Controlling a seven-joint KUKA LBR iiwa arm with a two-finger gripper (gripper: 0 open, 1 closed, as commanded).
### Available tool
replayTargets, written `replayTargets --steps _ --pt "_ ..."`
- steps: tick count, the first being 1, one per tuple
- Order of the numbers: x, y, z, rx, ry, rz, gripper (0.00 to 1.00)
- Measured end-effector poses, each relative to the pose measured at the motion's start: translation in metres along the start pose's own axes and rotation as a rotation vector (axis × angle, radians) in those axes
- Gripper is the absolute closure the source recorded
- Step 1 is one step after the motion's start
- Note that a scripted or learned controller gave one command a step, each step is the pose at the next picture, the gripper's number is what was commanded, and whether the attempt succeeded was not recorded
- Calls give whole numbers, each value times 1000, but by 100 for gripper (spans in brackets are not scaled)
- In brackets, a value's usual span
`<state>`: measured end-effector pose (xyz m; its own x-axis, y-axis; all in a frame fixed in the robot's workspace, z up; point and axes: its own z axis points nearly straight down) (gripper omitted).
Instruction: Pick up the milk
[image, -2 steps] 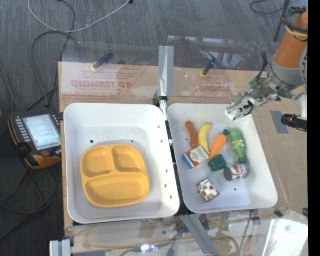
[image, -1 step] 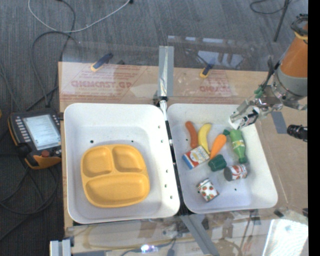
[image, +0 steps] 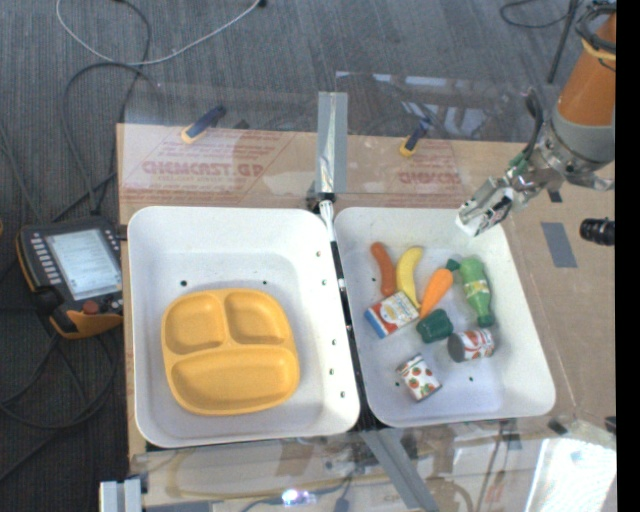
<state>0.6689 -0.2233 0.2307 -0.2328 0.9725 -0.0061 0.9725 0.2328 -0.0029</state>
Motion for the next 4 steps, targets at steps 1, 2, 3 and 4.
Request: replayTargets --steps 1,2,3,4 --pt "63 14 82 -1 5 -171 0" --pt "35 10 104 -5 7 -223 0" --pt "1 1 35 -6 5 -249 0" --pt "28 8 -79 -6 6 -243 0"
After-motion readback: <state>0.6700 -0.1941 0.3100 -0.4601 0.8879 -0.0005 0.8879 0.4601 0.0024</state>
